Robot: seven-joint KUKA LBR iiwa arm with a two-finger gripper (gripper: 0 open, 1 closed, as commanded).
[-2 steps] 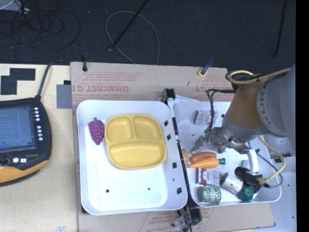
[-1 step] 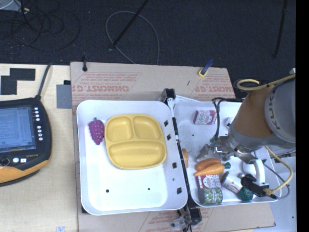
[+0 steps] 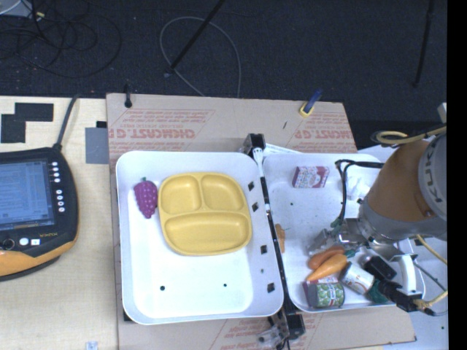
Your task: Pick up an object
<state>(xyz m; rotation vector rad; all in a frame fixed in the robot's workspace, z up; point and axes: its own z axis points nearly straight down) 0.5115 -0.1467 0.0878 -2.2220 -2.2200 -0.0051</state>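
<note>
In the right bin (image 3: 299, 217) my gripper (image 3: 332, 240) reaches down from the orange-banded wrist (image 3: 400, 188) to just above an orange carrot (image 3: 327, 265). A green can (image 3: 326, 294) lies at the bin's front edge, close beside the carrot. A small white and red box (image 3: 310, 176) rests near the bin's back. A white and dark object (image 3: 368, 275) sits right of the carrot, partly under the arm. The left bin (image 3: 146, 283) holds a yellow divided plate (image 3: 205, 214) and a purple grape bunch (image 3: 145, 196).
A teach pendant (image 3: 33, 206) lies on the bench to the left of the bins. Cardboard (image 3: 219, 126) lies under both bins. Cables (image 3: 350, 168) loop beside the arm at the right bin's back right. A yellow and blue clip (image 3: 310, 104) sits on the cardboard's far edge.
</note>
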